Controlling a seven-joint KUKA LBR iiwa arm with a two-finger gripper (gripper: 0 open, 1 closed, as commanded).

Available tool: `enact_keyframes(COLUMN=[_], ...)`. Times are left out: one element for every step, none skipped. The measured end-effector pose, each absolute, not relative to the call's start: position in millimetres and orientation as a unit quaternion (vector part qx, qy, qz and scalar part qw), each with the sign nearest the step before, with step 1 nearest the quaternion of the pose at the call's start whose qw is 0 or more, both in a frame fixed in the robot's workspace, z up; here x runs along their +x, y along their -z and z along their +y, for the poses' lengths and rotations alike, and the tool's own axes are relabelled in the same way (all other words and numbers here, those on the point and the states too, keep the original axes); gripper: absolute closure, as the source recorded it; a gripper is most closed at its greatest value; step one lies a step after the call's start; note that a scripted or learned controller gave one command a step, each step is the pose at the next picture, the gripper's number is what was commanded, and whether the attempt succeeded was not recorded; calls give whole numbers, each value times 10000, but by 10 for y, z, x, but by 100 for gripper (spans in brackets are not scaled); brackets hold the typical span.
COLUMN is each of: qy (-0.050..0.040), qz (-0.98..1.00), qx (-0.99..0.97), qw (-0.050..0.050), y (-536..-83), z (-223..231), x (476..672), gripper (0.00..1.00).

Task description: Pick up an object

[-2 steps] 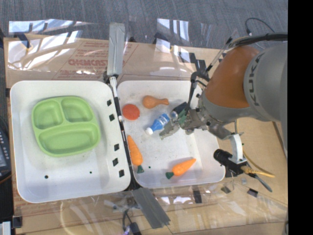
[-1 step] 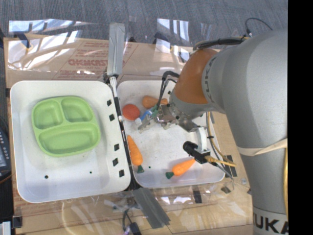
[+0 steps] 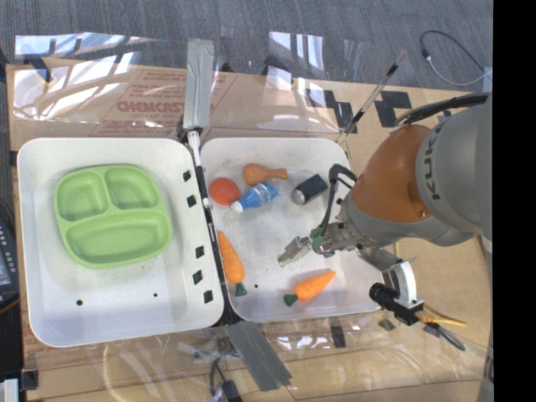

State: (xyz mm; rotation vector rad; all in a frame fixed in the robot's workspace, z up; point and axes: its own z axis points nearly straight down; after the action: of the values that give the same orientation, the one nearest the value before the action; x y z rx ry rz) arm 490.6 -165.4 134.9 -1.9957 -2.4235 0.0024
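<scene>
- Small orange plastic carrot with green top (image 3: 311,287) lies in the right white bin (image 3: 276,308), near its front wall, just below the two-finger gripper (image 3: 293,249).
- I see gripper fingers slightly spread, nothing between them; carrot not touching.
- Second orange toy carrot (image 3: 231,261) lies against the bin's left wall.
- Green divided plate (image 3: 113,214) sits in the left white bin (image 3: 38,224).

Two bins (image 3: 33,224), two carrots (image 3: 230,262), one tray (image 3: 113,213) (green), one bottle (image 3: 255,197).
</scene>
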Motion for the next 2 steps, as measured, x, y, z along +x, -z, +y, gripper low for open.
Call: enact_keyframes(qy=[-5,-9], qz=[-8002,-7740], qx=[-5997,-6332], qw=[12,14], y=[-1130,-1014], z=[-1594,-994], x=[5997,6569], gripper=[0,0])
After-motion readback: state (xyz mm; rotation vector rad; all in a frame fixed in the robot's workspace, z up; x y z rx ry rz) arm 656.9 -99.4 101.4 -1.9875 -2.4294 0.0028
